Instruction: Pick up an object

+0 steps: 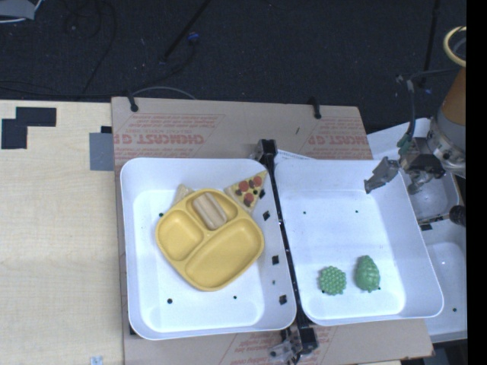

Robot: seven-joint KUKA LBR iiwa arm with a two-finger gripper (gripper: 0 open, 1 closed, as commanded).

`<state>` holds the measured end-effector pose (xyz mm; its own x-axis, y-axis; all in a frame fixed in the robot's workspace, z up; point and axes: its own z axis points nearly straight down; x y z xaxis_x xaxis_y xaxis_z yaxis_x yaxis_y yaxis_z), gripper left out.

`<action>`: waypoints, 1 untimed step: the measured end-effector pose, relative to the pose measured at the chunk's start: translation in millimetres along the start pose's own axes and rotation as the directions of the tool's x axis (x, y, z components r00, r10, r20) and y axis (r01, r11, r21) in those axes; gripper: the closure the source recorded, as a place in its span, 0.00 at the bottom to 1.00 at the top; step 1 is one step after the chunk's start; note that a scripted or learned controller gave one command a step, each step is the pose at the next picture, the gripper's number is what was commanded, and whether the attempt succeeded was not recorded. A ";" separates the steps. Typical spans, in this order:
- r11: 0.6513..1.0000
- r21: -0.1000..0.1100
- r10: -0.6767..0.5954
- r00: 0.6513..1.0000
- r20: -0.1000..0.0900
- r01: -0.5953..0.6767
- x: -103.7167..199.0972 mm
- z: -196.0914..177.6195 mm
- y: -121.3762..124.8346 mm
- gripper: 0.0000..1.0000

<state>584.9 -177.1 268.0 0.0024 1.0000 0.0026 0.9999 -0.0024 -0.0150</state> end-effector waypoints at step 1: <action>1.000 -0.012 -0.003 1.000 0.002 0.003 0.6 -7.7 1.7 0.00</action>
<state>586.8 -176.5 275.6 -0.0003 1.0000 0.0008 1.0000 0.0003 -0.0031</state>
